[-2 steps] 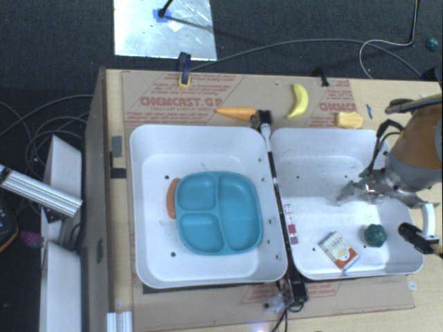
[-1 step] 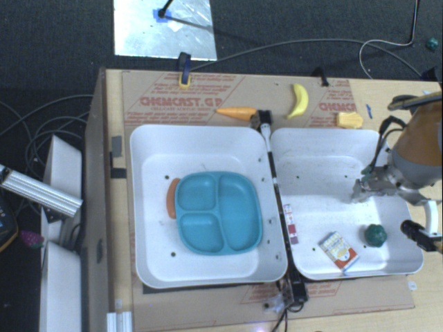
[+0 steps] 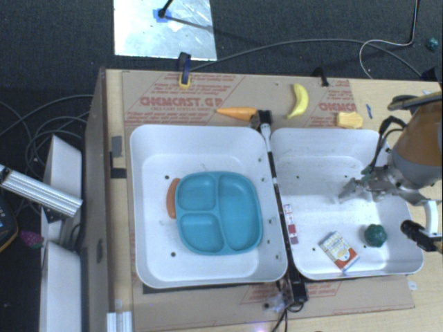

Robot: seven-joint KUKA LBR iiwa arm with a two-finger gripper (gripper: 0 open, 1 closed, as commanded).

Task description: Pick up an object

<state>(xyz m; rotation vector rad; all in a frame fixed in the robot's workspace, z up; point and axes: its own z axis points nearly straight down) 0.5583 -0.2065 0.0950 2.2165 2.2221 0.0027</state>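
The right bin holds a small orange and white carton near its front wall and a dark green ball to the carton's right. In the left bin lies a blue divided plate, with an orange sausage-shaped piece against its left edge. My arm comes in from the right, its orange band above the right bin's far right side. My gripper hangs low over the middle right of the right bin, behind the ball and carton and apart from both.
On the cardboard behind the bins lie a carrot, a banana and a yellow block. A black part of the arm sits just right of the green ball. Cables run along the bench's back and left.
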